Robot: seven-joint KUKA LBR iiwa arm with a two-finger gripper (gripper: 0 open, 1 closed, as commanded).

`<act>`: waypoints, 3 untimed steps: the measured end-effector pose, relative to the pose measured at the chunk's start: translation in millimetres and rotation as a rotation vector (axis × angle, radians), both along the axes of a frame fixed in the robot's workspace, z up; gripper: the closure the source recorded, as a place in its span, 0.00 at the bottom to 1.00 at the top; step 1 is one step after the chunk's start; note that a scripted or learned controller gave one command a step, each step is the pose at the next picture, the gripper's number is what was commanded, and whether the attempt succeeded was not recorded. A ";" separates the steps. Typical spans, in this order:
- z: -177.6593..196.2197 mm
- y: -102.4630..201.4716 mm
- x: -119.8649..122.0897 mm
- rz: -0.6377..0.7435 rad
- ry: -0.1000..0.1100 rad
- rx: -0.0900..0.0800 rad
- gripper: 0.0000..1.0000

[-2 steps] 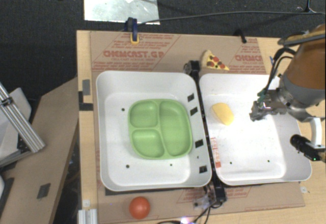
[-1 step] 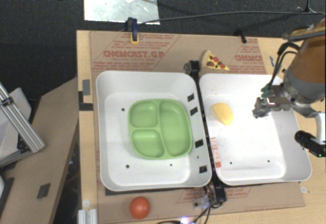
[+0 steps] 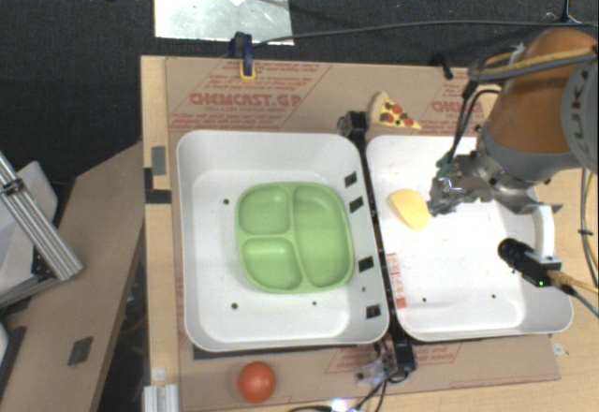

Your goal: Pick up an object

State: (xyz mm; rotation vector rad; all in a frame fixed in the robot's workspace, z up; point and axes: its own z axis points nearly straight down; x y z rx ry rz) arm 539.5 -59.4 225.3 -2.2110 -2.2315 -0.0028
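Note:
A pale yellow wedge-shaped object [image 3: 408, 208] lies in the right white bin [image 3: 468, 307], near its left wall. My gripper [image 3: 442, 198] hangs just at the wedge's right edge, low over the bin floor. The arm with its orange band [image 3: 543, 87] comes in from the right above it.
The left white bin [image 3: 206, 307] holds a green divided plate [image 3: 293, 237]. A toy pizza slice [image 3: 394, 112] lies on the board behind the right bin. A red-orange ball [image 3: 255, 381] sits on the board in front of the left bin. A cable crosses the back.

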 end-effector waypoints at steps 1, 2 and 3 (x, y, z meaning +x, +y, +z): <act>8.2 57.5 9.9 0.001 -0.001 0.000 1.00; 4.9 116.0 32.8 0.000 -0.002 0.000 1.00; 4.2 164.2 53.9 0.000 -0.002 0.001 1.00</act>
